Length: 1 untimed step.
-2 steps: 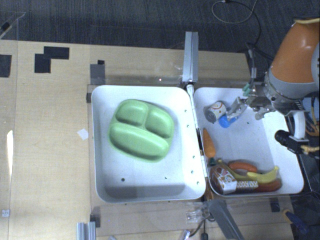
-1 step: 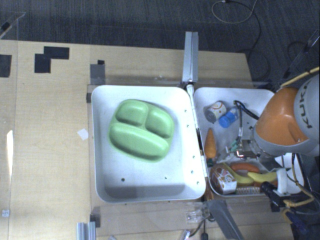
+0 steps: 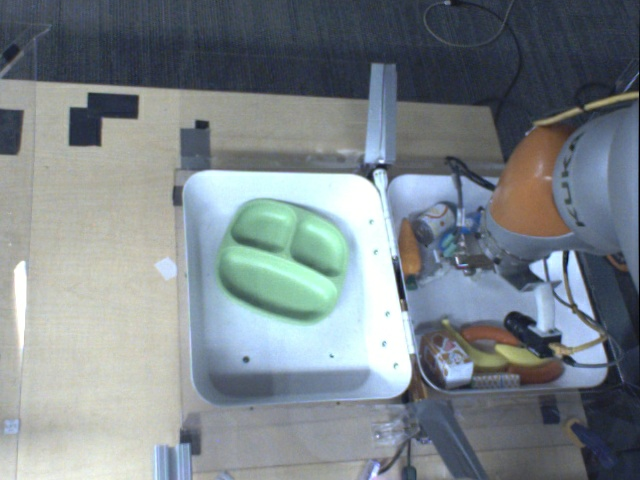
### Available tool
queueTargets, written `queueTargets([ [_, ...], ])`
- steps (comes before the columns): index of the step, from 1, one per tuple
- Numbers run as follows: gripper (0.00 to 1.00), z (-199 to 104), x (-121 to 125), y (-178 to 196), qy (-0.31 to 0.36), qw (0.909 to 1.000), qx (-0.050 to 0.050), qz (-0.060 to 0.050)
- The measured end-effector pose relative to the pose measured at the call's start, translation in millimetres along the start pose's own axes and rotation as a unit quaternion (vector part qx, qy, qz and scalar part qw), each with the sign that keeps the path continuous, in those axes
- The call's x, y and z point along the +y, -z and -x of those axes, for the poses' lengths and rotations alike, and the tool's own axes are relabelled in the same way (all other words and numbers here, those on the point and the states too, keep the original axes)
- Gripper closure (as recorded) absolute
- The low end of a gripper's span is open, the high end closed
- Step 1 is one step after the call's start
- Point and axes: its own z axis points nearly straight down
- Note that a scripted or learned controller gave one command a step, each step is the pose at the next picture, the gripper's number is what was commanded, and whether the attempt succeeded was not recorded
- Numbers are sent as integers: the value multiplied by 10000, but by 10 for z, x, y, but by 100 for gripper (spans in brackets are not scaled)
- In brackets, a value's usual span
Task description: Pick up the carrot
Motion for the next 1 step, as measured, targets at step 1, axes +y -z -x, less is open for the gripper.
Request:
queueTargets([
  [1,100,-19,24,119,13,10000,14,22],
])
